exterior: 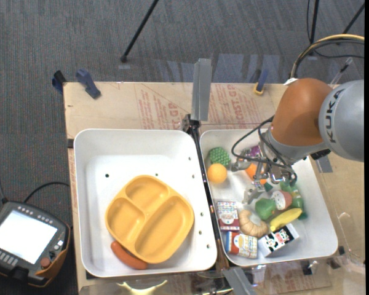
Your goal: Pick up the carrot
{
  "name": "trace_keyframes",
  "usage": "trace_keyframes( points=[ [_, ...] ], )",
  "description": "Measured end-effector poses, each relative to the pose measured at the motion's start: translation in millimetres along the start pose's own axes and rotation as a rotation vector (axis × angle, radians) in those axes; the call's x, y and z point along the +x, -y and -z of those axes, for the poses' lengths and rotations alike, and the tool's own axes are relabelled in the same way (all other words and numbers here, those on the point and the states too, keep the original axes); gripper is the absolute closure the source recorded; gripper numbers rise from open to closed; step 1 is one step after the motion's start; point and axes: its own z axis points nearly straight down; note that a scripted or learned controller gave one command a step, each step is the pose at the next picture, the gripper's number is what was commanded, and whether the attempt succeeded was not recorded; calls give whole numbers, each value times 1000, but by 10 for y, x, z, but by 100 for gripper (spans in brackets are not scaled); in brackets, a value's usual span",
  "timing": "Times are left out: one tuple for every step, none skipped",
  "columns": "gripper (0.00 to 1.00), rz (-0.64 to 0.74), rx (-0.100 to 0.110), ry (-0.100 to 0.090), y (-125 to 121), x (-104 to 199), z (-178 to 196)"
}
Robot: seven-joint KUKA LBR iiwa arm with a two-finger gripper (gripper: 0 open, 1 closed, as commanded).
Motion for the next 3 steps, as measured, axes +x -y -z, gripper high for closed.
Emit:
trace_keyframes(
  points=[
    [100,6,2,9,-17,-33,138],
    [100,197,4,12,-272,147,1053],
    [100,548,2,2,-775,868,1015]
  ],
)
